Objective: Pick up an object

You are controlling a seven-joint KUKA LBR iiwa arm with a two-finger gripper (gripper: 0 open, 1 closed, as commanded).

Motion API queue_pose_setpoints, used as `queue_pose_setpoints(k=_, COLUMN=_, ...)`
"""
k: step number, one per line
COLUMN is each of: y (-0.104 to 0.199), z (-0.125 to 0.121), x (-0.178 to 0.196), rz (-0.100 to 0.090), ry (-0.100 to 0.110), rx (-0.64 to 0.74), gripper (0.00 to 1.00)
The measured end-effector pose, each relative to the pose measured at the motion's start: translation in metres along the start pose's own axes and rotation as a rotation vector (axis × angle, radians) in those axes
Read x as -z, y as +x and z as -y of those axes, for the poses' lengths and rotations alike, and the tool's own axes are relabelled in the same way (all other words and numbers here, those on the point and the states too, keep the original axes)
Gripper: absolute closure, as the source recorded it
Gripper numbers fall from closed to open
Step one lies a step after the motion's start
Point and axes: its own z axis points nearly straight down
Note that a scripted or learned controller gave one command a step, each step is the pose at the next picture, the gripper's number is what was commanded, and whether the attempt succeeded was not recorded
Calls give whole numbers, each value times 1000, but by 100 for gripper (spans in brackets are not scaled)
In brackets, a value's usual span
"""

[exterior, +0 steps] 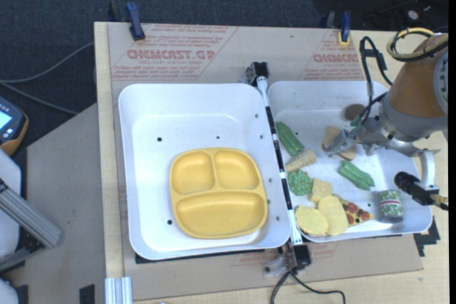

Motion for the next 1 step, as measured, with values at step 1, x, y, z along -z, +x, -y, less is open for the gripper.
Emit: queue_pose_setpoints(k=1, y=33, z=66, x=-12, rz=-10, ry=14, rx=-3, gripper=0)
